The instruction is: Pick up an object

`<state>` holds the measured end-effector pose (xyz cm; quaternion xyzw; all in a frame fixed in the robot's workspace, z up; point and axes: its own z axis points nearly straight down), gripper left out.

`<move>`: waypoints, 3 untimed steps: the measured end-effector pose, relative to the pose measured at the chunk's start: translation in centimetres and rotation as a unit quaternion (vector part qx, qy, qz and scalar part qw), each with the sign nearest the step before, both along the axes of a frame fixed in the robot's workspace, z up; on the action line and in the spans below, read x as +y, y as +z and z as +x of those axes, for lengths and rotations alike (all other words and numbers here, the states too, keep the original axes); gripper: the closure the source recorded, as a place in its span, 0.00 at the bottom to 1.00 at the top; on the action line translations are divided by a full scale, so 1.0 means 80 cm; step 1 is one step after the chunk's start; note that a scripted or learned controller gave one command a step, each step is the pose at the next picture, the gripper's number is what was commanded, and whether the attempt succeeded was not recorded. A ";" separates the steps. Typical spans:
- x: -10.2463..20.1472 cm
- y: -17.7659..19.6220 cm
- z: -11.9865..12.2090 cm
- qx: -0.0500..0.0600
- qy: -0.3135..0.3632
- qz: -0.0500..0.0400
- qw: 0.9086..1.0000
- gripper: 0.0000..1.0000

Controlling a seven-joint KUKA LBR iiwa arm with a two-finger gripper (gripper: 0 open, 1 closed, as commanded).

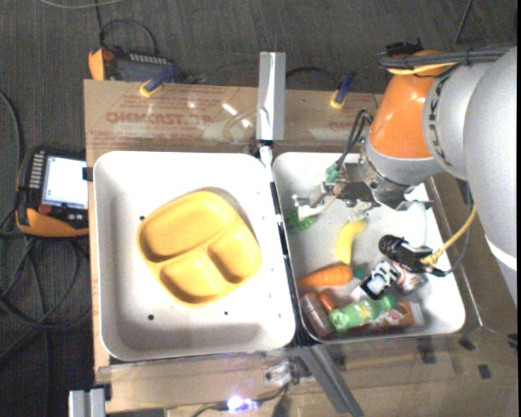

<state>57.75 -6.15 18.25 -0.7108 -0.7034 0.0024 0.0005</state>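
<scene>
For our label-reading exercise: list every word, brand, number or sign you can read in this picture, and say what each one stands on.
Red lettering on the cardboard sheet behind the bins: printed, but too faint and blurred to read with certainty.
Label on the green bottle in the right bin: too small to read.
Screen of the handheld pendant left of the bench: glare, nothing legible.
No other text can be read.

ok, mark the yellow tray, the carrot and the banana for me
yellow tray (200,246): camera view, centre ridge where its compartments meet, left bin.
carrot (326,276): camera view, middle of its orange body, right bin.
banana (348,240): camera view, mid-length of the yellow body, right bin.
</scene>
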 end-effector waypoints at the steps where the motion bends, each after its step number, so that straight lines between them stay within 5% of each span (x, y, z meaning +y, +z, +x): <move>1: -0.045 -0.093 -0.013 -0.016 0.088 -0.002 0.996 0.00; 3: -0.152 -0.101 -0.002 -0.020 0.120 -0.004 0.993 0.00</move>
